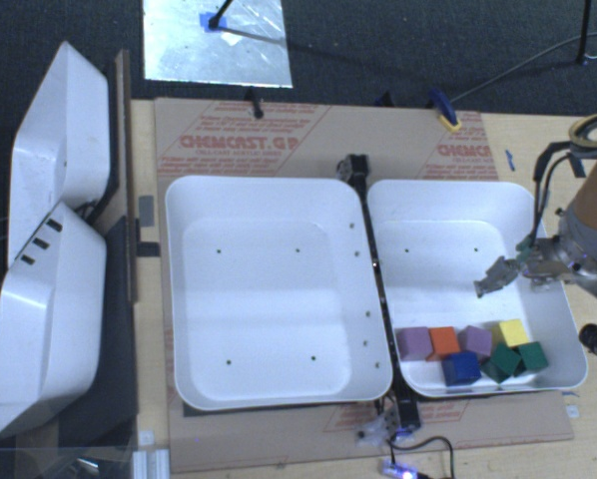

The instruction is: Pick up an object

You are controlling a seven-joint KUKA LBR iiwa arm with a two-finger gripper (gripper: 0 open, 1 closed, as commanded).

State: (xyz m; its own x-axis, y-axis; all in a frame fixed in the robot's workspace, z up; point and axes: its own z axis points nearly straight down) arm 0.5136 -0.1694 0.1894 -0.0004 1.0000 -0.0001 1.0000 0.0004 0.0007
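- The arm's claw [490, 277] hovers above the right bin [448, 203], reaching in from the right; whether it is spread or pressed together cannot be told at this size.
- Small blocks cluster along the right bin's near wall: a purple block [413, 342], an orange block [444, 340], a second purple block [476, 339], a yellow block [512, 331], a blue block [461, 367] and green blocks [513, 360].
- The left bin [269, 193] sits touching the right bin on the tabletop [308, 133].

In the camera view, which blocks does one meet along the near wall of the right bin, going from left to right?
Purple block → orange block → blue block → second purple block → dark green block → yellow block → second green block.
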